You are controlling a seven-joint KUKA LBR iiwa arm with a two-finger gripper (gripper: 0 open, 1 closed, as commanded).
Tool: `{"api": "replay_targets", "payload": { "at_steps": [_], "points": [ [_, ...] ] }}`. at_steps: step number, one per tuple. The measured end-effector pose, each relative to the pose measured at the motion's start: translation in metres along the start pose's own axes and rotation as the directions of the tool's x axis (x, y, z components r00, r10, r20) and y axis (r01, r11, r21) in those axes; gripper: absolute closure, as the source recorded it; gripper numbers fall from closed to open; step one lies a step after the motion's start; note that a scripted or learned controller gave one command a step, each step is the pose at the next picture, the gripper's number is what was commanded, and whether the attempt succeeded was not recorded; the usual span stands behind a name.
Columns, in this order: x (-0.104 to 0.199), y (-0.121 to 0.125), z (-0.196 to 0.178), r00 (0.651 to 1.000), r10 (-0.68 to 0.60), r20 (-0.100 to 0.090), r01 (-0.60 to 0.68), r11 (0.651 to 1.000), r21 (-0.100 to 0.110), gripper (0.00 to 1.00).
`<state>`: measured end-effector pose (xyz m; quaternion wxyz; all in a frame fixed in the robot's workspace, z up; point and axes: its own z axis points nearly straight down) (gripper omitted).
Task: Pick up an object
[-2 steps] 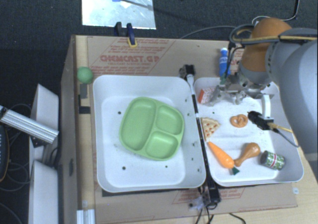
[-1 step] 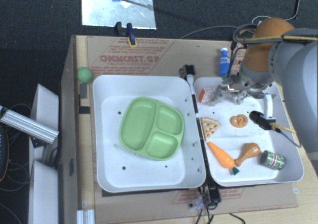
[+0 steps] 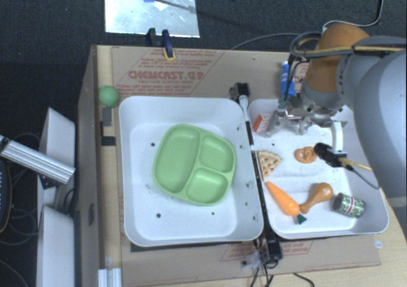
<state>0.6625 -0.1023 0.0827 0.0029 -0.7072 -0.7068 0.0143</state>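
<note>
My gripper hangs over the far end of the right bin, its two grey fingers spread apart with nothing between them. A small orange-red item lies just left of the fingers by the bin's wall. Nearer in the same bin lie a pretzel, a pizza slice, a carrot, a chicken drumstick and a small green can on its side. All of these sit apart from the gripper.
The left bin holds a green divided plate. A green ball rests on the bench's cardboard at the far left. A divider runs between the two bins.
</note>
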Motion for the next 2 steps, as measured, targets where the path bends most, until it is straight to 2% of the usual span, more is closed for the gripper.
{"api": "replay_targets", "payload": {
  "at_steps": [2],
  "points": [
    [-0.0046, 0.0017, 0.0002, 1.000, -0.002, -0.012, 0.002, 1.000, -0.005, 0.00]
  ]
}}
